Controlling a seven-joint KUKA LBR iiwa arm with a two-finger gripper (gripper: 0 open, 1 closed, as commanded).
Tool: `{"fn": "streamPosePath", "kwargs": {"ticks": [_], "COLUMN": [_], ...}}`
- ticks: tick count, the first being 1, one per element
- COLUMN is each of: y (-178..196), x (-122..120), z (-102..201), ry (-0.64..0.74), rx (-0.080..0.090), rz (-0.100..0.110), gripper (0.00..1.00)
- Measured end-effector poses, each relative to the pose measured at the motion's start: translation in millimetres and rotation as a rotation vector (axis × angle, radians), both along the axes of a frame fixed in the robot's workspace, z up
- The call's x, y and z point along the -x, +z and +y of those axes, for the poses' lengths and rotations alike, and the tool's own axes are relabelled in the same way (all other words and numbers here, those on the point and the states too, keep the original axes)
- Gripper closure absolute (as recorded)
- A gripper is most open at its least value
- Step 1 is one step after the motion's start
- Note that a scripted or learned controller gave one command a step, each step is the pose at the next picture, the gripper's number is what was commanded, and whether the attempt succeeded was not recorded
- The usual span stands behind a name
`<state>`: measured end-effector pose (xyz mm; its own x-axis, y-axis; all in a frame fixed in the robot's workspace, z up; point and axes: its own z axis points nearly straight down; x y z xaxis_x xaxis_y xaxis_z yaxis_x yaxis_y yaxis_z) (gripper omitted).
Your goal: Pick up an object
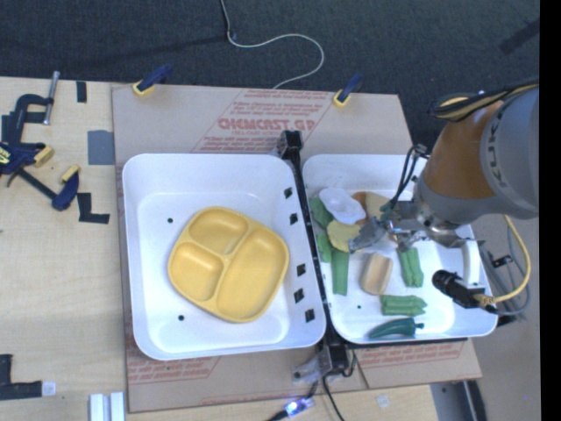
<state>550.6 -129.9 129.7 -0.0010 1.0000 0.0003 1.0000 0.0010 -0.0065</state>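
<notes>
Hovering low in right bin (465, 327), gripper (379, 232) sat among toy foods beside tan bread slice (376, 274). Jaw state: could not tell. Nothing visibly lifted; grasp and lift remained. Yellow tray (230, 263) in left bin (145, 261).

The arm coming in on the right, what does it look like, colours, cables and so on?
The arm is bulky and rounded, grey, with a broad orange band above the wrist. The gripper is a small dark metal piece. Thin black cables run along the wrist, and yellow cable loops beside it.
</notes>
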Motion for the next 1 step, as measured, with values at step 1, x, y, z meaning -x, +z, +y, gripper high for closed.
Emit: {"fn": "streamPosePath", "kwargs": {"ticks": [1], "y": [-47.7], "x": [0.1], "z": [1.2], "ry": [0.001], "rx": [0.001], "rz": [-0.005], "gripper": [0.00]}}
